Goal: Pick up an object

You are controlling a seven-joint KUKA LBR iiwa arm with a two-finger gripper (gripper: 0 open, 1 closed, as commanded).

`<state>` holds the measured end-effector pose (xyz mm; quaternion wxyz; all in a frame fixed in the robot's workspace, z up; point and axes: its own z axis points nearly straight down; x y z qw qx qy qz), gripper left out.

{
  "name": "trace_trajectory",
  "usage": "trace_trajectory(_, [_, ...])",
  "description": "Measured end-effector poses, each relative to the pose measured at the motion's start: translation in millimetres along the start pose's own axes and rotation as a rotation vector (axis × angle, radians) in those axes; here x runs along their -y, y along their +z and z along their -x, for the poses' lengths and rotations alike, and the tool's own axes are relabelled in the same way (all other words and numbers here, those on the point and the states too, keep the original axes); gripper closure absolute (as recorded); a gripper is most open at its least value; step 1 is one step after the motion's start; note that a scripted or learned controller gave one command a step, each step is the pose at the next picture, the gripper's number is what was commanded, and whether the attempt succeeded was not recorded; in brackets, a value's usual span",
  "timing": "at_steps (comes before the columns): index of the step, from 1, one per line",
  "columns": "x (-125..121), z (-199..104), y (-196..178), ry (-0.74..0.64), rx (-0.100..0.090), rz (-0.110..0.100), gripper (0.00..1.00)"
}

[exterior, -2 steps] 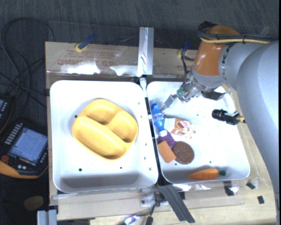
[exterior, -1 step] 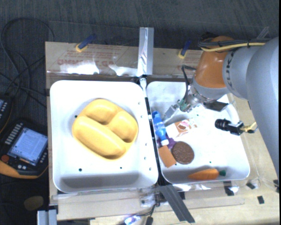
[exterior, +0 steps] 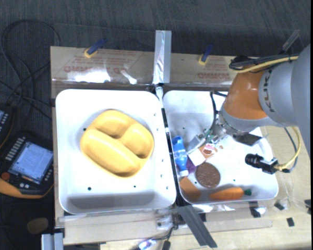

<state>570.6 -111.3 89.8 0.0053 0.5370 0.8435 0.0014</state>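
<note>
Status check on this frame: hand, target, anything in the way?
Hand low in right bin, over small clutter. No object seen between its fingers. Brown disc, carrot and blue bottle crowd close. Yellow lump in left bin.

A dark grey carpeted floor fills the top and left of the view. Thin black cables loop across it at the left, near two handheld control pendants with lit bluish screens and orange edging. The light wooden table is backed by a brown cardboard sheet under clear plastic film, pinned with two blue-and-yellow clamps. Even, soft light falls from above.
</note>
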Motion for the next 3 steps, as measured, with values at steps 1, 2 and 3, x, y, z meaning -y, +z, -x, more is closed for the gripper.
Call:
trace_trajectory(1, [-0.1, 0.0, 0.0, 0.0, 0.0, 0.0, 0.0])
trace_trajectory(2, [32.8, -12.1, -0.7, 0.175, 0.001, 0.007, 0.0])
trace_trajectory(3, [66.2, -40.8, -75.0, 0.013, -0.008, -0.01, 0.0])
